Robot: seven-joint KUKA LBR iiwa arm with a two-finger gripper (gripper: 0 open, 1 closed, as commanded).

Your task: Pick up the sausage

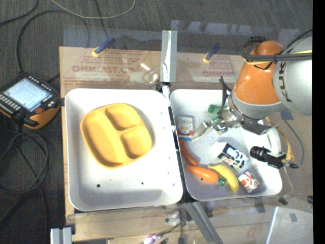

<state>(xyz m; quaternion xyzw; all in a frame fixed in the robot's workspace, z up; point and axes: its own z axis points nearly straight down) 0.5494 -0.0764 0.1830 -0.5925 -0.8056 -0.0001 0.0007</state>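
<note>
The sausage (186, 153) is lying along the right bin's (274, 189) left wall, low centre of the frame. The gripper (216, 125) is hovering nearby, holding nothing I can see. It looks light, smooth, possibly slippery; gripping across its middle seems best.

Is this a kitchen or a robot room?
Probably a robot lab, not a kitchen. A big grey and orange robot arm reaches over two white bins, a handheld control screen lies on the carpet, and the food looks like toys, such as the banana.
</note>
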